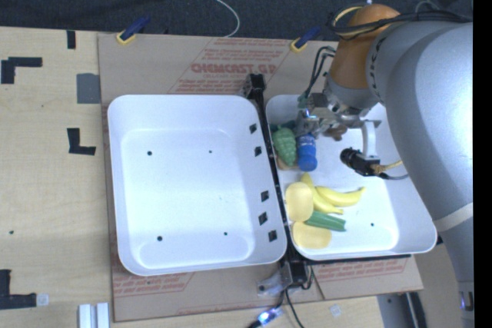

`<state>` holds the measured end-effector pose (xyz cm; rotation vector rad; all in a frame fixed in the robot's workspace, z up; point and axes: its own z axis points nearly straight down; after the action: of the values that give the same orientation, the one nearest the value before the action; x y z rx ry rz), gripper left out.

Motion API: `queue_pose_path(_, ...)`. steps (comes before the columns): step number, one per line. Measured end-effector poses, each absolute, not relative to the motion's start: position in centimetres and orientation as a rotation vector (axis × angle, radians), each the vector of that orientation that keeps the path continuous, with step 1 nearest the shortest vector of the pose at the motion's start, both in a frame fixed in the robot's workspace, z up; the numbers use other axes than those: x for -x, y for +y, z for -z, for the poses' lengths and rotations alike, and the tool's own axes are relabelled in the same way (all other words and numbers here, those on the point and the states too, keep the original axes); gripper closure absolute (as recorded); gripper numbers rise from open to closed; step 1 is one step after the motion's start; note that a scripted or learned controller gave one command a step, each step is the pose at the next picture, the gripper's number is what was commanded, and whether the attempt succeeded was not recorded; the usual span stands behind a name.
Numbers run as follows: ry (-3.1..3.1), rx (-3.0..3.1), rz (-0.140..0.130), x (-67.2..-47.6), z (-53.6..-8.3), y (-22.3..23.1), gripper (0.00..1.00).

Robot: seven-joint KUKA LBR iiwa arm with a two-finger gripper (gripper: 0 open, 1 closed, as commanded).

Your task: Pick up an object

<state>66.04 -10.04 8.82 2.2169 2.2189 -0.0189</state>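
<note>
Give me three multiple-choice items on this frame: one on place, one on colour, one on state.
1. Which bin holds the banana?
A. left bin
B. right bin
C. neither

2. What colour is the small bottle under the gripper?
A. blue
B. red
C. black

3. How does the blue bottle stand to the bin floor?
A. lifted well clear
B. lying low in the bin
C. outside the bin

Key: 1 B, it lies in the right bin. 2 A, its body is blue. 3 B, it lies beside the green object.

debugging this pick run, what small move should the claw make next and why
Probably a short drop straight down onto the blue bottle. The claw sits just above it in the right bin, and nothing is visibly gripped yet.
</note>
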Motion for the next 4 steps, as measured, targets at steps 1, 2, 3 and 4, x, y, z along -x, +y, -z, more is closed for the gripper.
queue_pose_path(1, 2.216, -2.221, -0.006, -63.1, -8.9, -13.5, 1.00)
queue_pose_path(2, 2.221, -2.218, -0.007, -64.2, -8.8, -16.1, 1.00)
queue_pose_path(3, 2.222, -2.218, -0.001, -66.2, -8.5, -18.6, 1.00)
queue_pose_path(4, 2.231, -2.214, 0.000, -66.9, -8.4, -11.4, 1.00)
